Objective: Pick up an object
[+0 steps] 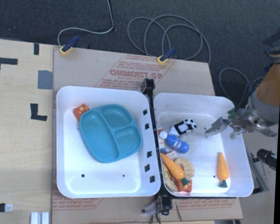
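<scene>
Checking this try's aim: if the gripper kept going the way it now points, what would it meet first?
The gripper points left across the right bin. First in that line looks to be the black-and-white toy, though the gripper's height above the bin is unclear, so it might pass over.

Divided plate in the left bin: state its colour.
The divided plate is light blue, seen in the camera view.
</scene>
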`<control>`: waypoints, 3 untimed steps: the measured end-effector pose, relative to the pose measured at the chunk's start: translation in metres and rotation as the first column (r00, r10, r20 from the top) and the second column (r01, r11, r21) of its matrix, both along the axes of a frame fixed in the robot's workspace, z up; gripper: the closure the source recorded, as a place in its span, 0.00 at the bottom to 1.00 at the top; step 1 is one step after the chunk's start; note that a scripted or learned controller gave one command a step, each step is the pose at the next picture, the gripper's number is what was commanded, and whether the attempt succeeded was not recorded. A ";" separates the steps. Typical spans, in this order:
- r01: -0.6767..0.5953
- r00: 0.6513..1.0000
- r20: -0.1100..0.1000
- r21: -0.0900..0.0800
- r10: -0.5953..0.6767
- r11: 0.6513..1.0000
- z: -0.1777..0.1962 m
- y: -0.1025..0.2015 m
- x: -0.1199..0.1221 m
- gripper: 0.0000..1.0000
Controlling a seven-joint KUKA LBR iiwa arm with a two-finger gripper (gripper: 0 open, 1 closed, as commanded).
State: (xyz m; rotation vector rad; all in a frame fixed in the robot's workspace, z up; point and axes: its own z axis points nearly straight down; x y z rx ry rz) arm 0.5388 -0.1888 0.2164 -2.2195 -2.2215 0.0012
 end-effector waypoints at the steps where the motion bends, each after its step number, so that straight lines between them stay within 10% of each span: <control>1: -0.003 1.000 0.010 0.001 0.003 1.000 -0.093 0.098 0.083 0.00; 3: 0.000 1.000 0.000 -0.002 0.000 1.000 -0.108 0.095 0.108 0.00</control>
